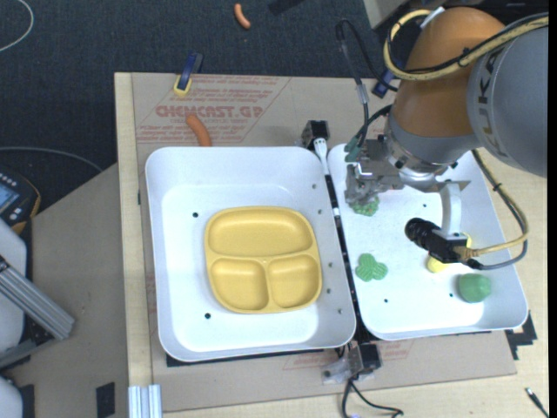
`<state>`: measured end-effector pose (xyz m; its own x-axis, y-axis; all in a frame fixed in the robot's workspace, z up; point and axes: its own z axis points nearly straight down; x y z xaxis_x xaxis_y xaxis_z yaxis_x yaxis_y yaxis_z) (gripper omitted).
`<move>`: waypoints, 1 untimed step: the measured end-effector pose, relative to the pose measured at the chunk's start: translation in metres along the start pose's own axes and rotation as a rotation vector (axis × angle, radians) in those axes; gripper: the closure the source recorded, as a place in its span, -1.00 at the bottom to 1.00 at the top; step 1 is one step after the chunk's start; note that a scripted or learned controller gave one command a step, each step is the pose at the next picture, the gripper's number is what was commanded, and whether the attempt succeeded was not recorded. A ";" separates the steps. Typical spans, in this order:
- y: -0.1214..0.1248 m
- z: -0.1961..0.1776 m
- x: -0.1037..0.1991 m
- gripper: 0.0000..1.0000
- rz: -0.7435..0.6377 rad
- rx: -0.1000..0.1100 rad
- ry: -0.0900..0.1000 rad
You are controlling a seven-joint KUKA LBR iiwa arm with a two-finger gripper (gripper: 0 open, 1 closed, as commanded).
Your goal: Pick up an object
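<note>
Hovering gripper (364,194) over leafy green piece (365,205) (knobbly)

Beneath my metal tool (364,188) sit two smooth, glossy white plastic bins (165,233), one holding a matt yellow plastic tray (261,258), all on a counter (252,103) of dull printed cardboard, over dark, rough carpet (87,33).

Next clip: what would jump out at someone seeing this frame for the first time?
The yellow divided tray sitting in the middle of the left bin draws the eye first. Next, the grey arm with its orange band reaches in from the right, its gripper low over a green piece at the right bin's upper left.
</note>
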<state>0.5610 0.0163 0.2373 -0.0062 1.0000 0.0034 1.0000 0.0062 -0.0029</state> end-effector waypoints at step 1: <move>-0.025 0.010 0.041 1.00 0.001 0.002 -0.001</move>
